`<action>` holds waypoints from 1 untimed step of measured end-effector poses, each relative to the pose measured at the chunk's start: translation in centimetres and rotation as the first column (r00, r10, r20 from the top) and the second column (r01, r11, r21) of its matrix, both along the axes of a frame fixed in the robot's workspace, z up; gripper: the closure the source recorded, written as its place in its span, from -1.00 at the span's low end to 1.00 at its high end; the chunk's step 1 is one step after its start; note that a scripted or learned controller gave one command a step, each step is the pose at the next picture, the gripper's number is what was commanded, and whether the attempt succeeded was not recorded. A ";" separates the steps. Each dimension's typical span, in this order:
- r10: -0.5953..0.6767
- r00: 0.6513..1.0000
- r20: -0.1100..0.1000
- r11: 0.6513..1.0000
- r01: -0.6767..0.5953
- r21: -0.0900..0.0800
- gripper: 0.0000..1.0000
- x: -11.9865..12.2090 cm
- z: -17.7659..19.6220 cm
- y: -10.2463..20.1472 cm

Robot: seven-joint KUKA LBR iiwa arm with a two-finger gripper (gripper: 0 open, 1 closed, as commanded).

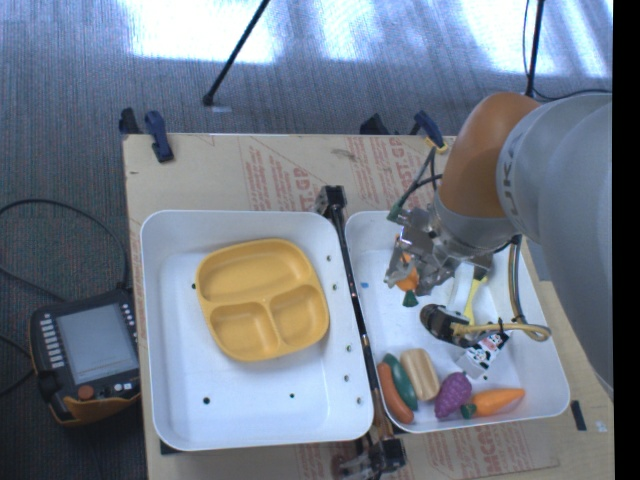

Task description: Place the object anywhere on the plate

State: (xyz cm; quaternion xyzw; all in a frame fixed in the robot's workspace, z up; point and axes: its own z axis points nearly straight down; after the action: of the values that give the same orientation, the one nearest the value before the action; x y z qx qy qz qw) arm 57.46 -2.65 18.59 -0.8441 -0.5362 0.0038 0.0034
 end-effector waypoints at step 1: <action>0.021 1.000 0.003 1.000 -0.021 0.002 1.00 0.5 0.0 7.8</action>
State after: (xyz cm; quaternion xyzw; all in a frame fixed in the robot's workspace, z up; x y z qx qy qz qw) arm 58.00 5.19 18.55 -0.8385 -0.5448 0.0020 0.0035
